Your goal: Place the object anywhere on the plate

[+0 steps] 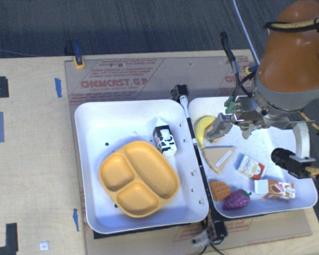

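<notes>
The bench (pixel 33 175) carries a brown board on which two shallow white bins sit side by side. The left bin (pixel 94 123) holds a yellow three-compartment plate (pixel 138 178), set toward its front and tilted across the floor of the bin. Just beyond the plate's far right rim, near the right wall of that bin, stands a small black-and-white carton (pixel 164 140), touching or nearly touching the plate edge; it is not on the plate.

The arm (pixel 292 51), with its orange band, comes in over the far right corner of the right bin (pixel 306 196). Its gripper (pixel 220 127) hangs low over the far left part of that bin, just beside a yellow banana (pixel 203 128) that lies against the bin's left wall. Whether the jaws are open or closed cannot be told from this angle, and nothing shows between them.

In front of the gripper lies a beige sandwich wedge (pixel 220 159). To its right is a small white-and-orange carton (pixel 250 166). Along the front edge of the right bin lie a brown cookie-like piece (pixel 220 190), a purple bunch of grapes (pixel 236 200), and a white-and-orange packet (pixel 277 189) toward the front right corner.
</notes>
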Controlling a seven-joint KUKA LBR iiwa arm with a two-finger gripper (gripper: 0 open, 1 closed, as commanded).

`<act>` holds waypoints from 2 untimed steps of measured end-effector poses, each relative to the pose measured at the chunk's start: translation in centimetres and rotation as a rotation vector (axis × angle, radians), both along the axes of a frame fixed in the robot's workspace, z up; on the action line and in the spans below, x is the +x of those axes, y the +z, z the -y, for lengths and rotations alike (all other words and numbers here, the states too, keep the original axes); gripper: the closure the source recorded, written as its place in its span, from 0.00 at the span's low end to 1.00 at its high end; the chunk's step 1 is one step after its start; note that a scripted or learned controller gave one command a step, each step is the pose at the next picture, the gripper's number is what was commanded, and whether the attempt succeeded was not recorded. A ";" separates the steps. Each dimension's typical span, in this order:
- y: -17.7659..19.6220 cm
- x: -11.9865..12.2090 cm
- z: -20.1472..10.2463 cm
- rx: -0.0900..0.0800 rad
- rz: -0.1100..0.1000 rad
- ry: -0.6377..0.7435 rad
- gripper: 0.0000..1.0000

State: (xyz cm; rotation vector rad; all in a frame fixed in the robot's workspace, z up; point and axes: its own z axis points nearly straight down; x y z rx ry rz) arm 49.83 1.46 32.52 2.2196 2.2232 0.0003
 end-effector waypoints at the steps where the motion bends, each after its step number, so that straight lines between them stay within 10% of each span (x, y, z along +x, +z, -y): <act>1: 0.0 0.0 0.0 0.000 0.001 0.000 0.00; 2: 0.0 0.0 0.0 0.000 0.001 -0.001 0.00</act>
